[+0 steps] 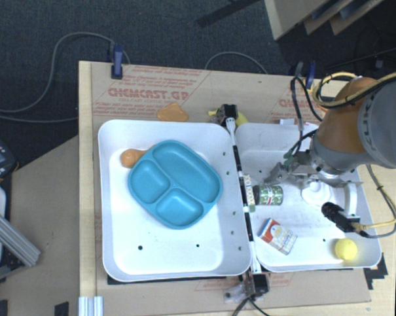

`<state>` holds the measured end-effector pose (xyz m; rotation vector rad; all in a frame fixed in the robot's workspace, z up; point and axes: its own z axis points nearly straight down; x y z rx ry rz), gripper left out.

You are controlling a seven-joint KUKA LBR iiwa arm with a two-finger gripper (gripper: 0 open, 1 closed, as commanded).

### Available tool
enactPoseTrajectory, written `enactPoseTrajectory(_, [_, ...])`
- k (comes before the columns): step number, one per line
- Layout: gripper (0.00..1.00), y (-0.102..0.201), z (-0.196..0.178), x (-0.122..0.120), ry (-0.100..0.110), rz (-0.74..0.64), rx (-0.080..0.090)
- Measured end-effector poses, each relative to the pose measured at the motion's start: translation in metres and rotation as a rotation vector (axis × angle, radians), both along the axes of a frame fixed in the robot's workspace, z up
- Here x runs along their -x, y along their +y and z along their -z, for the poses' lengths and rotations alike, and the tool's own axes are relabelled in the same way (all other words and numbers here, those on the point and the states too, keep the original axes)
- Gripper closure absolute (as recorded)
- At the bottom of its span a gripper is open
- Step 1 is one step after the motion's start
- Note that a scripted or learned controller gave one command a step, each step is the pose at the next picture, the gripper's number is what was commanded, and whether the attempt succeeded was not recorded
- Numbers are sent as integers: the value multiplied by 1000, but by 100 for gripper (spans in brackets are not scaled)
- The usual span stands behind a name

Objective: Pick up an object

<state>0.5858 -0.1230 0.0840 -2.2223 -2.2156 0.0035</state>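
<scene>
Green and silver, the small can [270, 195] is lying on its side in the right bin [264, 142], close against that bin's left wall, just beside the divider where the two bins are meeting. The jaws [284, 168] are hanging just above and to the right of the can, apart from it; whether they are open or closed, I cannot tell at this angle. The grey arm [383, 123], with its orange band [340, 124], is reaching in from the right and covering the bin's upper right part. Below the can, a small red and white carton [278, 235] is lying tilted, with open white floor around it. A yellow ball [345, 249] is sitting near the bin's lower right corner, well apart from the can. In the left bin [174, 264], a blue divided plate [174, 183] is taking up the middle, an orange object [129, 157] touching its upper left edge; the lower part is giving free room. Another orange piece [172, 112] is lying on the desk [149, 86] beyond the left bin.
</scene>
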Motion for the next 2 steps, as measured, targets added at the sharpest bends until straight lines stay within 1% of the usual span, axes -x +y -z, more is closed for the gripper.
enactPoseTrajectory(1, [100,2,-11,-2,-5,-2,1])
enactPoseTrajectory(2, [0,2,-11,-1,-4,-2,0])
